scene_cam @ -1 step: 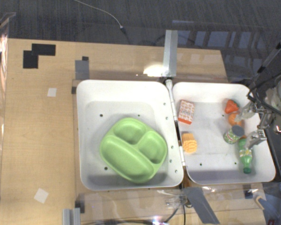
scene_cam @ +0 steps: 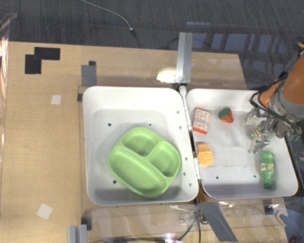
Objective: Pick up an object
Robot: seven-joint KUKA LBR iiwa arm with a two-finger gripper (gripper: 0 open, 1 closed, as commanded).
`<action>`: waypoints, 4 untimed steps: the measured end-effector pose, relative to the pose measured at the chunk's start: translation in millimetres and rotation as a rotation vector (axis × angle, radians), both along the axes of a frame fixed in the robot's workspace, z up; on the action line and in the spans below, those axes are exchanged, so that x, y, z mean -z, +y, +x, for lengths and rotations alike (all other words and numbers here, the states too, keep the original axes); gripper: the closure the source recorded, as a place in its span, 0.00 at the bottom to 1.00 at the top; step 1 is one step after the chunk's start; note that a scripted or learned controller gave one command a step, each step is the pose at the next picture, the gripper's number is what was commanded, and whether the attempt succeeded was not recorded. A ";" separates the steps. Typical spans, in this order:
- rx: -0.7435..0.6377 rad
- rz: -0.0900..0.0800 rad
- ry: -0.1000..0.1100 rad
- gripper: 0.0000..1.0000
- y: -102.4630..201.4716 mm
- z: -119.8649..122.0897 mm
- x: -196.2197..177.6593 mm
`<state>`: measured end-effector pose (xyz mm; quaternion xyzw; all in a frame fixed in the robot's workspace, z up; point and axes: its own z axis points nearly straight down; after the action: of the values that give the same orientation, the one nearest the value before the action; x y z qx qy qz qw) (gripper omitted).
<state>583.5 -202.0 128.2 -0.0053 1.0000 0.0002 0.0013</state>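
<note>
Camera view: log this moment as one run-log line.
gripper: above right bin, nothing seen held | green bottle: lying just below gripper | strawberry, red-white box, orange item: right bin | green divided plate: left bin

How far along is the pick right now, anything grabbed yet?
Nothing looks lifted: the green bottle, strawberry, orange piece and red-and-white packet all lie on the right bin floor. In hand: the gripper hovers at that bin's right side, just above the bottle. Left: descend, grasp, lift.
</note>
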 end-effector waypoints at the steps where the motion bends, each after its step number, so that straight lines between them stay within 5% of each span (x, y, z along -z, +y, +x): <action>1: -0.233 -0.005 -0.010 0.00 -3.6 -8.1 38.9; 2: -0.241 -0.011 -0.027 1.00 -2.0 -2.3 22.9; 3: 0.402 0.001 -0.012 1.00 33.8 12.8 37.7; 4: 0.803 0.008 -0.013 1.00 98.3 20.7 37.6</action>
<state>604.2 -103.7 90.5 0.3859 0.9225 0.0034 0.0074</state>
